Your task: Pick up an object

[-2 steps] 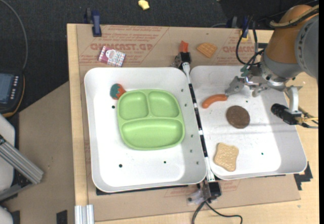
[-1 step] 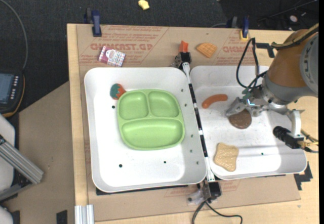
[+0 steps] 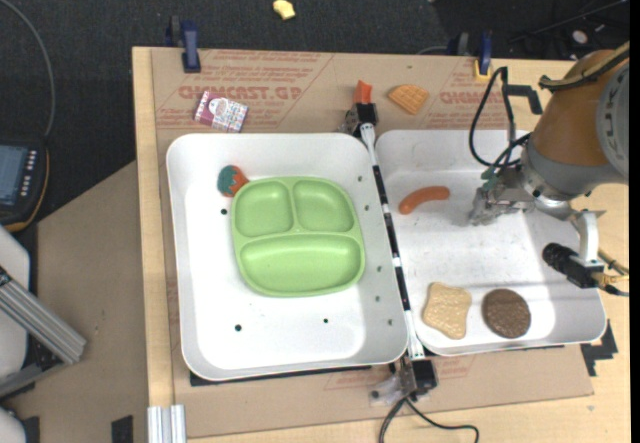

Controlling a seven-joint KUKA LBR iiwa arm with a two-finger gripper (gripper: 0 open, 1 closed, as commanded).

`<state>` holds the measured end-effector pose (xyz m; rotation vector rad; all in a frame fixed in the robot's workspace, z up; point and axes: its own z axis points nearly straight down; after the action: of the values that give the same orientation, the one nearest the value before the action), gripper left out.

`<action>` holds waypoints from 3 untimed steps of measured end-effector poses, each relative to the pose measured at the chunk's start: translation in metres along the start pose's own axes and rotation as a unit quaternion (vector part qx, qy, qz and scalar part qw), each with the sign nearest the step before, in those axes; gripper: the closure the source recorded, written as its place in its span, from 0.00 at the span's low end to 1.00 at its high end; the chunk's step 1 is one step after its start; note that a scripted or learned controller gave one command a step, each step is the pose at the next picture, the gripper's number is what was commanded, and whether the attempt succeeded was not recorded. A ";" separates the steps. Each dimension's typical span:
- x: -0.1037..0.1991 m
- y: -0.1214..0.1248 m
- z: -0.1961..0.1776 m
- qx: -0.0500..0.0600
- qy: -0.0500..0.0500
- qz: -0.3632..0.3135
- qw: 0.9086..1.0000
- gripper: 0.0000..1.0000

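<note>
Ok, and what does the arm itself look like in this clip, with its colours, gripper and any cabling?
The arm is grey with a broad orange band above the wrist. Its lower end narrows to a small metallic grey gripper. A black cable loops along the arm's side, and a black connector with a white fitting hangs off below the wrist. No markings are legible.

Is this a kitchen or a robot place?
Probably a robot lab: an arm reaches over two white bins on a clamped board, with toy food like a sausage.
</note>
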<state>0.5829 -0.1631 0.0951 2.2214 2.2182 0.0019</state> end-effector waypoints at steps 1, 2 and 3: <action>0.000 0.000 0.000 0.000 0.000 0.000 1.000 0.00; -0.047 -0.066 0.011 0.004 0.001 0.002 1.000 0.00; -0.014 -0.106 0.011 0.004 0.002 0.000 1.000 0.00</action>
<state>0.4769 -0.1766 0.0842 2.2267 2.2248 -0.0017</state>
